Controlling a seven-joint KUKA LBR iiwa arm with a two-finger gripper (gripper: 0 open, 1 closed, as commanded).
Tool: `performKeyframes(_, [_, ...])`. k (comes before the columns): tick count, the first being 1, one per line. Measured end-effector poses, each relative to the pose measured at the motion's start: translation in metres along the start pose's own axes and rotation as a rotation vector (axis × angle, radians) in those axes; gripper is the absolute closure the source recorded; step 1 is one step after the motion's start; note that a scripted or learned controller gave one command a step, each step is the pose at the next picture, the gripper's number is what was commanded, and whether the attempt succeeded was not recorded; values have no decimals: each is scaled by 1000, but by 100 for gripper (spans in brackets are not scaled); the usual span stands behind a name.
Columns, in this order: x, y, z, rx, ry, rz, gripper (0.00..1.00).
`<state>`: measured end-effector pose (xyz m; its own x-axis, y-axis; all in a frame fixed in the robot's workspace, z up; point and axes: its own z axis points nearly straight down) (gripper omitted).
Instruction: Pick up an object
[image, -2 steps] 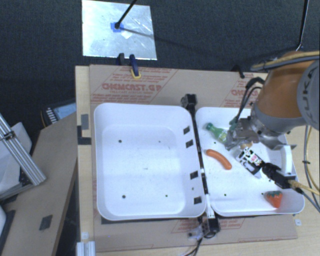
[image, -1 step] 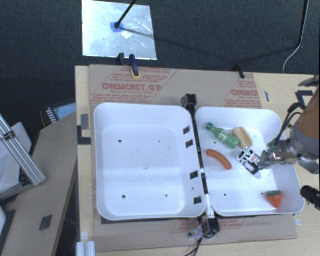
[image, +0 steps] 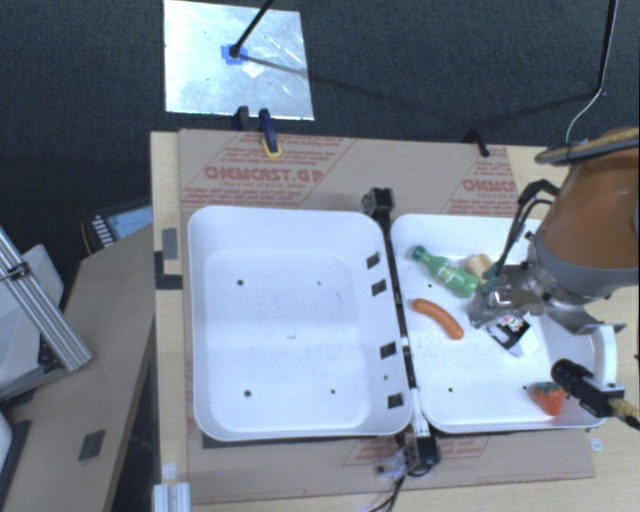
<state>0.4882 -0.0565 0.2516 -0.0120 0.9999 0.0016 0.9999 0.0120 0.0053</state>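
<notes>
Down in the right bin (image: 470, 392), the gripper (image: 497, 300) sits low over the middle of the floor, with the grey and orange arm (image: 595, 220) bulking over it from the right. Whether the gripper is spread or pressed together cannot be told, as its metal tip is seen from above and partly blurred.

Several loose things lie close around it. A green bottle (image: 447, 273) lies on its side just to the left of the gripper, neck pointing towards the divider between the bins. A small tan lump (image: 479, 264) is just beyond the bottle's wide end, touching it or nearly so. An orange sausage (image: 439, 318) lies slantwise near the bottle, on the camera's side of it and a little apart from the gripper. A small black-and-white card (image: 511, 331) lies right at the gripper's near edge, partly covered by it. An orange-red piece (image: 547, 399) rests by the bin's near right corner, well apart from the rest.

The bottle and lump crowd the gripper on one side and the card on the other. The left bin (image: 290, 330) stands alongside, both bins on a sheet of cardboard (image: 330, 165).
</notes>
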Motion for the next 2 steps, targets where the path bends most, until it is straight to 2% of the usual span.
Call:
performKeyframes(1, [80,1,-46,-2,2,-2,100])
performKeyframes(2, [-16,-2,-31,4,-3,18,100])
